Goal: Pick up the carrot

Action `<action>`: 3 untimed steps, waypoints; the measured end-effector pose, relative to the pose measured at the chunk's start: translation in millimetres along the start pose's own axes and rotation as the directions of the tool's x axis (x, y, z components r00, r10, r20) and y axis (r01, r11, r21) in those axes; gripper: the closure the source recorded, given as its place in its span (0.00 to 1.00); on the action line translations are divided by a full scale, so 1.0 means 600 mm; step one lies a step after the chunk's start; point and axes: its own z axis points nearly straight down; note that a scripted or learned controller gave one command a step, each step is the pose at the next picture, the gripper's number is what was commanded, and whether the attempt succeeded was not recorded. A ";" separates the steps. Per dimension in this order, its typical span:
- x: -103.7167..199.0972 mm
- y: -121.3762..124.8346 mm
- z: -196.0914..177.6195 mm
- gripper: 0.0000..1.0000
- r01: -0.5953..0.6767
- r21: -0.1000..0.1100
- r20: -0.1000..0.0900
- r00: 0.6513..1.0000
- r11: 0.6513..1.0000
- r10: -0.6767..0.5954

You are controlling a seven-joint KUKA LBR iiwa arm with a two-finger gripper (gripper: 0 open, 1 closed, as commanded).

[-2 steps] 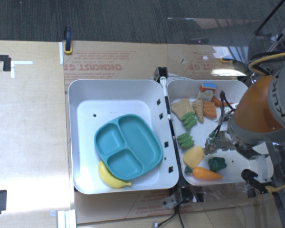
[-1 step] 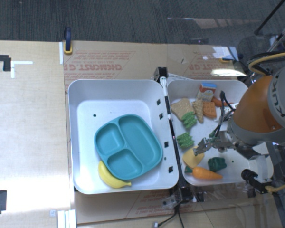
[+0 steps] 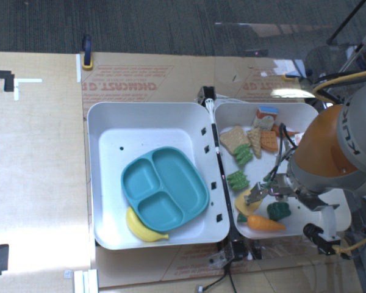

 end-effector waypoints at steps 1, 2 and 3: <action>-0.002 0.002 -0.014 1.00 0.003 -0.002 0.001 1.000 1.000 -0.003; -0.002 0.002 -0.014 0.00 0.003 -0.001 0.001 1.000 1.000 -0.003; -0.004 0.005 -0.028 1.00 0.006 -0.004 0.002 1.000 1.000 -0.006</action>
